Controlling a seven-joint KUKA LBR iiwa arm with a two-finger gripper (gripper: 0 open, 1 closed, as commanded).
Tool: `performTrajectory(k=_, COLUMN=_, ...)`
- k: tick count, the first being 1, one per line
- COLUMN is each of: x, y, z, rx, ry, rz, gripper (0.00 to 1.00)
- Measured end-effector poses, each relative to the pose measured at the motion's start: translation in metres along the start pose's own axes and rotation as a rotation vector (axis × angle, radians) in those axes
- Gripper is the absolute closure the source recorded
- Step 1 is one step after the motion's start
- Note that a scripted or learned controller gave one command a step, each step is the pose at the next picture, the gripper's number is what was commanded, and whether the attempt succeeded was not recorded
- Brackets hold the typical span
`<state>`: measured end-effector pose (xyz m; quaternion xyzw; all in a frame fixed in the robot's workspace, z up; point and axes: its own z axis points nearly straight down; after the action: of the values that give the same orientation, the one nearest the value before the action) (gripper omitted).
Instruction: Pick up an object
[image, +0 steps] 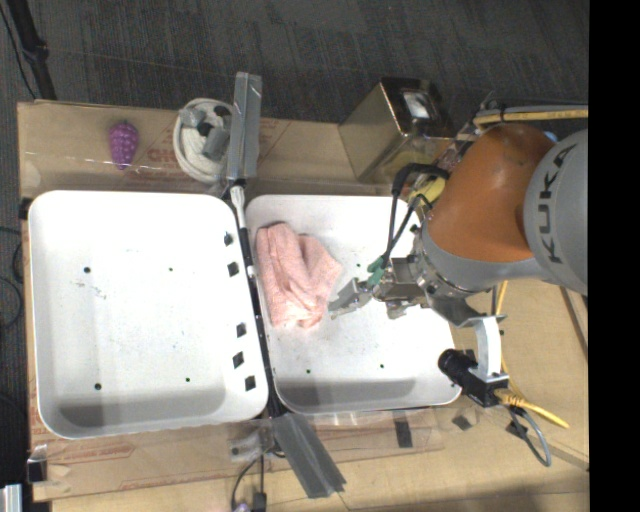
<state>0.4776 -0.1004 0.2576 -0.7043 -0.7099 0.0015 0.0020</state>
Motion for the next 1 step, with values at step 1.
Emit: performTrajectory(k=1, x=0.0067, y=0.0578, z=0.0188, rx=-0.003, ry=-0.002, rz=-0.102, gripper=0.00)
